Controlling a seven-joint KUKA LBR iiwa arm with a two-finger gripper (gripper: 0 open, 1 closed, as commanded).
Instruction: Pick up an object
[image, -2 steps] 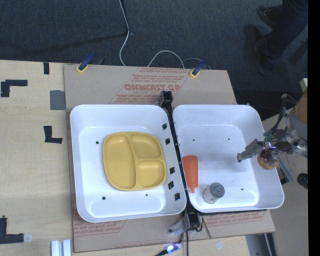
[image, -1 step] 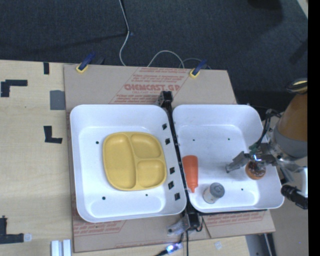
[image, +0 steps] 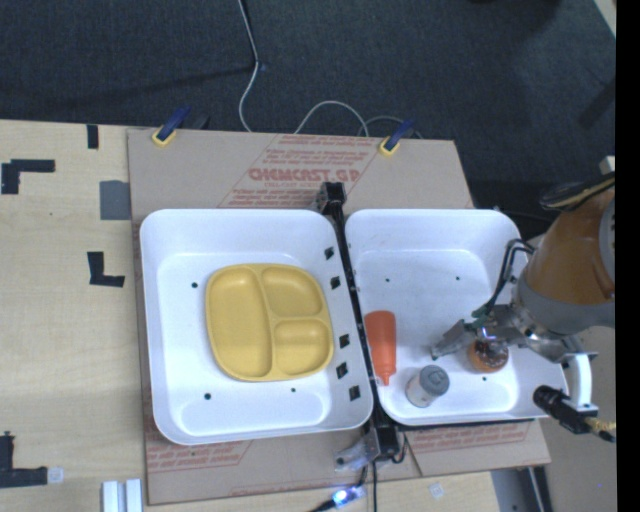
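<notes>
Since the gripper (image: 487, 345) hangs low at the right bin's (image: 420, 225) 4 o'clock corner, the small brown object (image: 488, 356) sits right under it; can't tell its state. Grey cap (image: 432, 381) lies toward 8 o'clock.

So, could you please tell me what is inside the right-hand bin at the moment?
The right bin holds an orange bottle-like object by its left wall, a small grey round object near the front, and the gripper lowered over a brownish item, which it mostly covers.
</notes>
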